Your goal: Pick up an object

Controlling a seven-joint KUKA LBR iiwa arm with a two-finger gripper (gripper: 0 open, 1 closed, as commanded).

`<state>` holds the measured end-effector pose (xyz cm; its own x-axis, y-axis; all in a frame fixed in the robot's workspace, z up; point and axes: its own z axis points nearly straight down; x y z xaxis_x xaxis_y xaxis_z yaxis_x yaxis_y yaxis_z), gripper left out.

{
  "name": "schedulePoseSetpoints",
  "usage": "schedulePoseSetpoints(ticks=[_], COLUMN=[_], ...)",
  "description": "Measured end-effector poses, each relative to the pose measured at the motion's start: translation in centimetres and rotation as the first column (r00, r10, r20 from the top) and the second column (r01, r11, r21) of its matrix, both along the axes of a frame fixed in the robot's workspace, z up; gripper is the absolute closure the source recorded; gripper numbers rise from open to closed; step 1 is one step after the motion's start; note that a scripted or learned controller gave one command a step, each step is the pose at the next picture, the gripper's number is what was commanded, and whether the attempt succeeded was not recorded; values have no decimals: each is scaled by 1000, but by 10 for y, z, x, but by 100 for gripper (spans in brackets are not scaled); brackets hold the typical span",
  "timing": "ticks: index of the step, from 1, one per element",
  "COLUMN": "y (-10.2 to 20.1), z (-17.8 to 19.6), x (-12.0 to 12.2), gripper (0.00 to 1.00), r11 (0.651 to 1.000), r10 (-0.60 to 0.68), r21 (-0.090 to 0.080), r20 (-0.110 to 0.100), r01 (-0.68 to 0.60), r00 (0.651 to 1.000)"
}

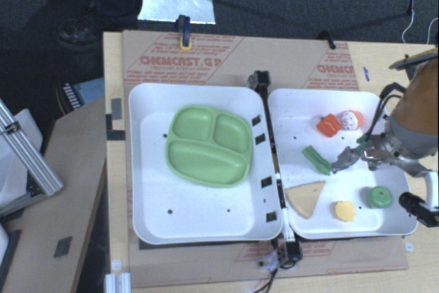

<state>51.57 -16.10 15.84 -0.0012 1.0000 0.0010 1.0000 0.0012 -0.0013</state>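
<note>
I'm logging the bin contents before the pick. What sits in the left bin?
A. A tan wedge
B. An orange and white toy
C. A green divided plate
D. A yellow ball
C: the green divided plate lies in the left bin, while the small items lie in the right bin.

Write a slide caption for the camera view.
Claw hovers beside the green block in the right bin.
</note>
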Motion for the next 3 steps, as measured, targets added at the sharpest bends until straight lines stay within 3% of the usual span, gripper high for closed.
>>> schedulePoseSetpoints(ticks=[1,2,3], y=[-6,-6,-8], z=[-57,-43,19], x=[-8,-6,-8], gripper=[0,100,100], r11=[1000,1000,1000], r10=[-1,1,2], r21=[0,-2,-4], r20=[-2,4,9], r01=[1,-1,-2], r00=[1000,1000,1000])
